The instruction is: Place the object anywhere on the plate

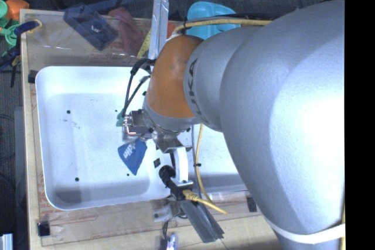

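While the grey arm (pixel 263 102) covers the right bin, the end effector (pixel 136 136) hangs over the left bin's (pixel 64 126) right edge; whether it is open I cannot tell. A blue object (pixel 133 156) sits just below it. Left floor lies open.

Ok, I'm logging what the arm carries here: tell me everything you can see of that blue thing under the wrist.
The blue object looks flat and roughly wedge-shaped, pointing down, with small white markings on its upper face. It looks like thin plastic or card. It hangs tilted just below the end effector, over the left bin. Whether it is gripped cannot be told.
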Robot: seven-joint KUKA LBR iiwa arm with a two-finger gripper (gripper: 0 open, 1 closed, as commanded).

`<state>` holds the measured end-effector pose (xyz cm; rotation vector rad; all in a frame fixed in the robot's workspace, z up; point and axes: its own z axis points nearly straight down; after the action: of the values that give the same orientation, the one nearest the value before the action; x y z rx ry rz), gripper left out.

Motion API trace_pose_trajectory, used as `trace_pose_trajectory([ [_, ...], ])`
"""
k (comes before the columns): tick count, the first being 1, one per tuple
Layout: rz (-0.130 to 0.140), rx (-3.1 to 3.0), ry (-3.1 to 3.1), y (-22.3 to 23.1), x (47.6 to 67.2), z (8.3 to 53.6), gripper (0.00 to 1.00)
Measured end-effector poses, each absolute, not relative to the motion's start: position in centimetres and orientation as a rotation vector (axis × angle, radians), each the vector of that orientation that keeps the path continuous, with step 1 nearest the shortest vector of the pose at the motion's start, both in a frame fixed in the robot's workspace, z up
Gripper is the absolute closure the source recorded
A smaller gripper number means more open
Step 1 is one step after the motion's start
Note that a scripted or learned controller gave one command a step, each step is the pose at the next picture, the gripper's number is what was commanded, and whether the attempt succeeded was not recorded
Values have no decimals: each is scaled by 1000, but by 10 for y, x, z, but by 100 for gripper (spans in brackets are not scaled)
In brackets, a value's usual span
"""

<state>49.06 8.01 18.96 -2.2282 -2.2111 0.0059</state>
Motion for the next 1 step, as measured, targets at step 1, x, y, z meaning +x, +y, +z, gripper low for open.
trace_pose_trajectory([
  [1,8,-2306,-2126,110,476,184,100],
])
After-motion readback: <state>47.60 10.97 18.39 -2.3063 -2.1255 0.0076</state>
